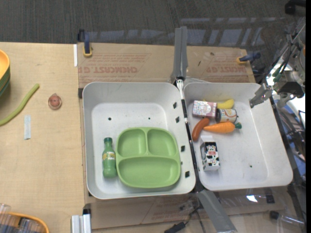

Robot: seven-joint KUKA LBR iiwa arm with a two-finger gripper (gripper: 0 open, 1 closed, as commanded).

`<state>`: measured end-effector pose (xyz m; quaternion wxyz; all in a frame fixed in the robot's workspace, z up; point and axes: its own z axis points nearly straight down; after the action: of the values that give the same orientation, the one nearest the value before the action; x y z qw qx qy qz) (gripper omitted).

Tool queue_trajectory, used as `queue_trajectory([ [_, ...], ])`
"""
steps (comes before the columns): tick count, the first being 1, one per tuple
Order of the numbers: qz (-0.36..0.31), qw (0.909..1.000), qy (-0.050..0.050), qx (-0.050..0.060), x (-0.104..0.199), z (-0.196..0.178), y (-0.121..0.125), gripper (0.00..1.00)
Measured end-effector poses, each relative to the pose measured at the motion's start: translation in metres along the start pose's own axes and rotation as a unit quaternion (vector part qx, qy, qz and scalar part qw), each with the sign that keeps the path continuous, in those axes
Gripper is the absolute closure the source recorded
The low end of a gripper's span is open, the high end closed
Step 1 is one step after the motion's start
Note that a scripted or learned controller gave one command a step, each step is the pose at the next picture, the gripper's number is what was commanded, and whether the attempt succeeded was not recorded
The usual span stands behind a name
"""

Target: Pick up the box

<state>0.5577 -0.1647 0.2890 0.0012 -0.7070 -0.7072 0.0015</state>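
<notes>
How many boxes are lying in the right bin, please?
2: the pink box at the back, touching the can, and the cow-print box alone nearer the front. None looks hidden.

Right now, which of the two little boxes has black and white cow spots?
The box nearer the front of the right bin, lying apart from the other things. The pink box farther back has none.

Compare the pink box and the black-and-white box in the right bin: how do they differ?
The pink box lies near the bin's far side, long side across the view, touching the small can; the black-and-white box lies nearer the camera, long side running toward it, touching nothing. The pink box looks slightly larger. Both are small cartons lying flat in the right bin.
</notes>
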Motion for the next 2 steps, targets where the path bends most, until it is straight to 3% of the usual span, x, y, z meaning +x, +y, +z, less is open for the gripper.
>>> queue_trajectory([
  [1, 0.087, 0.9962, 0.000, -0.001, 0.046, 0.198, 0.035, 0.00],
  [2, -0.015, 0.9999, -0.001, -0.001, 0.060, 0.198, 0.070, 0.00],
])
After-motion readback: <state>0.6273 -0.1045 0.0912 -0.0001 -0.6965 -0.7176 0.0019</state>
